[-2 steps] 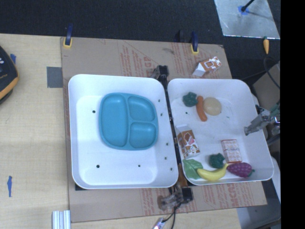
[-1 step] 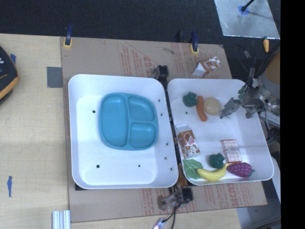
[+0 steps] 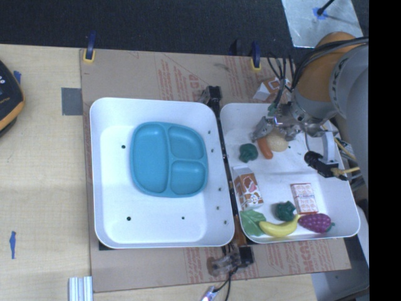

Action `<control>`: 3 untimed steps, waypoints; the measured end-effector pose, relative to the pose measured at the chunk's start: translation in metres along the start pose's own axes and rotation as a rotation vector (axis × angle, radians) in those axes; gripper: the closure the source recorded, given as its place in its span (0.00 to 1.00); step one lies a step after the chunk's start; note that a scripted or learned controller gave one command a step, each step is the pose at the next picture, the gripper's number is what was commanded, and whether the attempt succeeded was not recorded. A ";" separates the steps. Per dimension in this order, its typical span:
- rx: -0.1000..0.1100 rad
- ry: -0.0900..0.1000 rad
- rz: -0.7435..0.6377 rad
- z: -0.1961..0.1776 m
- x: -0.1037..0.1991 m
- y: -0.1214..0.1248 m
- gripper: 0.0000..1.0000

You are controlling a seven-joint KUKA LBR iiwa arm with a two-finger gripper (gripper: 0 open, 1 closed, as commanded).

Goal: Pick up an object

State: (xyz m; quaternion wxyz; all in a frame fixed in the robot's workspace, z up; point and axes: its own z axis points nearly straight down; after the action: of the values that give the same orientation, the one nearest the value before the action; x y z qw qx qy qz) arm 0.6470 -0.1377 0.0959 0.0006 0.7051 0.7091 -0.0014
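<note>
My gripper (image 3: 276,129) hangs over the far part of the right bin (image 3: 341,187), with the grey arm and its orange band behind it to the right. Just below it lie a beige rounded item (image 3: 277,144) and an orange carrot (image 3: 265,148), side by side and touching. A dark green broccoli piece (image 3: 248,152) sits just left of them. Whether the gripper touches the beige item is not clear from this angle.
The right bin also holds a small carton (image 3: 249,190), a pink box (image 3: 304,197), a green vegetable (image 3: 285,210), a banana (image 3: 279,228), purple grapes (image 3: 315,222) and a green leaf (image 3: 250,218). The left bin (image 3: 113,168) bears a blue divided plate (image 3: 168,158).
</note>
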 end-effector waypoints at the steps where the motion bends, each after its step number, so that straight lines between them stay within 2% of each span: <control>1: -0.011 -0.004 -0.002 -0.002 0.033 -0.006 0.00; 2: -0.010 -0.001 0.002 -0.001 -0.013 0.012 0.00; 3: -0.011 -0.003 -0.002 -0.014 -0.014 0.014 1.00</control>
State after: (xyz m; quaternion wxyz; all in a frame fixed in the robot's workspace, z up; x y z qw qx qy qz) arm 0.6606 -0.1515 0.1103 0.0055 0.7044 0.7098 0.0016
